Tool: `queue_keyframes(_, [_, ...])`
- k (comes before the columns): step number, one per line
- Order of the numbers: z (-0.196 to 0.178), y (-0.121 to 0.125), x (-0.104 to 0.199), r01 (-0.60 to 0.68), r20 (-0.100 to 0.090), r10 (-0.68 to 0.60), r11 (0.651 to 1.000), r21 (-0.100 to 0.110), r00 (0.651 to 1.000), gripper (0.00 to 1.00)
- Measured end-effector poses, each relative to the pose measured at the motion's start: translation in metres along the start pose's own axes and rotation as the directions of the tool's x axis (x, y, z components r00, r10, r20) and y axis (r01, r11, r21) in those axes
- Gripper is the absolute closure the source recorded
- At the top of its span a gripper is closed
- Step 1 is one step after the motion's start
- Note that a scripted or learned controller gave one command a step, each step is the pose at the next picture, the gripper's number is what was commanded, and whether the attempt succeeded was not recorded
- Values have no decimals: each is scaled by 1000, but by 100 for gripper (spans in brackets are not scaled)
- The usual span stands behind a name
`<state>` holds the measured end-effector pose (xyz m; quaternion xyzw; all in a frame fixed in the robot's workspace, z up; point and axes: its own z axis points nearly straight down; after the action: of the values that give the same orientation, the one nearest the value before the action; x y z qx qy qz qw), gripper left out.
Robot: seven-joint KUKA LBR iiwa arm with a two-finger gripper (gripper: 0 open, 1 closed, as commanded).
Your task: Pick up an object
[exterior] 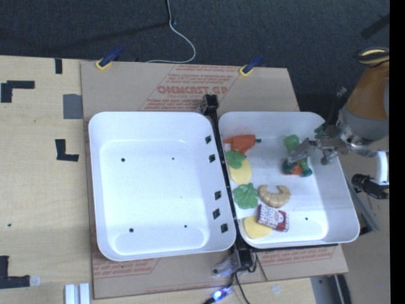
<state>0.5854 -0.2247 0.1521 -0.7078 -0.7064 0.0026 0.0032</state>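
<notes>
The gripper [308, 152] sits over the right bin [329, 189], near its upper right part; whether it is released or clenched cannot be told. A green toy [293, 145] lies at its tip, touching or just beside it. Further left in that bin: orange carrot [242, 142], croissant [275, 196], red packet [272, 218]. The left bin [152, 182] adjoins the right bin.

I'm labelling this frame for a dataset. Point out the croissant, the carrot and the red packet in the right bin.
croissant [275, 196]: camera view, middle of its curved body.
carrot [240, 142]: camera view, orange body.
red packet [271, 218]: camera view, centre of its printed face.
</notes>
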Motion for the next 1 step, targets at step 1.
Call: queue_keyframes(1, [71,44,2,5,3,-5,1000,-7,1000,0])
